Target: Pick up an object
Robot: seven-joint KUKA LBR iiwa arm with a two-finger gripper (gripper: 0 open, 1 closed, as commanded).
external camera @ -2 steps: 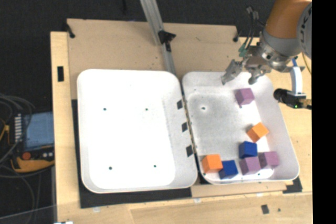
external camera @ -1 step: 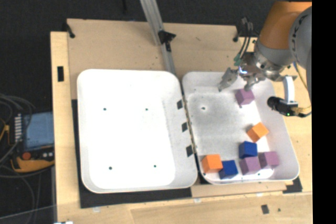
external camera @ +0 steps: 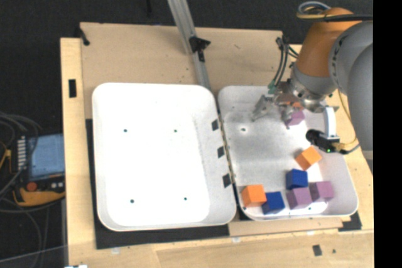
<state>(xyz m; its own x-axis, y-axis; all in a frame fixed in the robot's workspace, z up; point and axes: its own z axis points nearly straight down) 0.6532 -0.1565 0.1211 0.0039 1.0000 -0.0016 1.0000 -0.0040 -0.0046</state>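
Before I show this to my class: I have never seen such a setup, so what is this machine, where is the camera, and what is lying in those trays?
The picture comes from one camera fixed above a wooden bench, looking down at a slant. The machine is a robot arm, grey with an orange band, reaching in from the right. Its claw hangs over the far part of the right bin. A purple block sits close under the wrist; I cannot tell whether it is held. Toward the near end of that bin lie small blocks: two orange, two blue, two purple. The left bin is a shallow white tray beside it. The job is to pick up one object.
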